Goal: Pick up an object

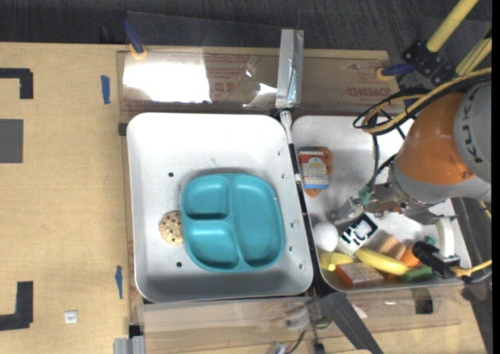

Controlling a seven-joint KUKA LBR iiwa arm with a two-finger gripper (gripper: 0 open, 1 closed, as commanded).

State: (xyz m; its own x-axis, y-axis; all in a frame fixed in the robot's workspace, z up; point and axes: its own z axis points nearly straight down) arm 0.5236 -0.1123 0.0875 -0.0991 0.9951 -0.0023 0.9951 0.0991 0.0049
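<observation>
**Crowded lower edge in the right bin, open floor above**

Reaches in from the right with a grey arm [449,149], orange band above the wrist, and hangs the gripper [363,208] over the middle of the right bin [344,137]. Cannot tell how wide the grip stands, nor whether anything sits in it.

Just under the gripper, a black-and-white piece [359,231]. Beside that, toward the wall shared by the two bins, a white ball [325,237]. Packed along the bin's lower wall: a banana [381,261] lying slantwise, a brown block [359,274] under its left end, an orange bit [406,253] and a green bit [418,273] at its right end. Touching or merely close, hard to say for most of this heap. Little bare floor between heap and wall.

Well apart from all that, higher up and close to the shared wall, an orange-labelled packet [315,169], alone, with bare white floor to its right and above it.

In the left bin [148,141], a teal divided plate [232,219] set low and toward the right wall. At its left edge, a cookie [170,227], touching or just beside. Broad bare floor across the upper half and down the left wall.
</observation>
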